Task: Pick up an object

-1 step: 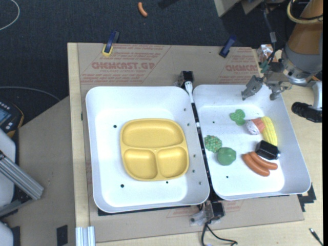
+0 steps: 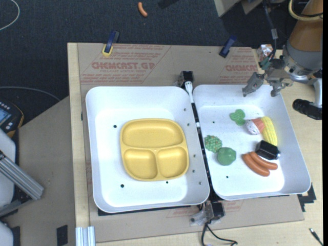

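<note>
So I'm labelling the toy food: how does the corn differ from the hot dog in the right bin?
The corn is yellow and lies nearly upright in the view; the hot dog is orange-red and lies slanted. The corn sits farther back, the hot dog nearer the front edge. Both lie in the right bin, beside a black object.

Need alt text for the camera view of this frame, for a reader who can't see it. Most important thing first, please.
The arm's tool hangs open over the far edge of the right bin, holding nothing. That bin holds toy food: a corn cob, a hot dog, green vegetables and a small black object. The left bin holds a yellow divided tray.
</note>
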Controlling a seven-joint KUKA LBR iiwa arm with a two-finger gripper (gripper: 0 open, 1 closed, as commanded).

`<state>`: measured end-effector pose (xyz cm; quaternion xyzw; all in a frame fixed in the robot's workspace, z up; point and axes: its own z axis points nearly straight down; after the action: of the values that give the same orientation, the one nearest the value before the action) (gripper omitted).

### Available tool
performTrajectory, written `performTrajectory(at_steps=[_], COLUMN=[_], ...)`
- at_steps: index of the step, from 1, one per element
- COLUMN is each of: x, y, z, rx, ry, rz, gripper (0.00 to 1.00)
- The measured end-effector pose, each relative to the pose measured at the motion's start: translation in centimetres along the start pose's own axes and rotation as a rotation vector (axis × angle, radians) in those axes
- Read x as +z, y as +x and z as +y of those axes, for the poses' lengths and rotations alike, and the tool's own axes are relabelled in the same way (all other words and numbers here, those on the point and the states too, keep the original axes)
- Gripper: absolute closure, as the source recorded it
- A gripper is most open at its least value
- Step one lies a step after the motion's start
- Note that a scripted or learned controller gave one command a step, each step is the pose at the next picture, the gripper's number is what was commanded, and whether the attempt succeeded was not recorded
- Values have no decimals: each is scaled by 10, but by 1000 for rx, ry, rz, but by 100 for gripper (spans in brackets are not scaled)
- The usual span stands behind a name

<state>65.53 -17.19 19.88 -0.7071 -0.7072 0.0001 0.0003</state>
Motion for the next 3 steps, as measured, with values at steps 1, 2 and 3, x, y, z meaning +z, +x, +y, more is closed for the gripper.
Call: performTrajectory(at_steps=[1,2,3], x=[61,115,100], y=[5,6,6], z=[-7,-8,-6], rx=[0,-1,-2], ry=[7,7,-2], rz=[2,2,-1], gripper=[0,0,100])
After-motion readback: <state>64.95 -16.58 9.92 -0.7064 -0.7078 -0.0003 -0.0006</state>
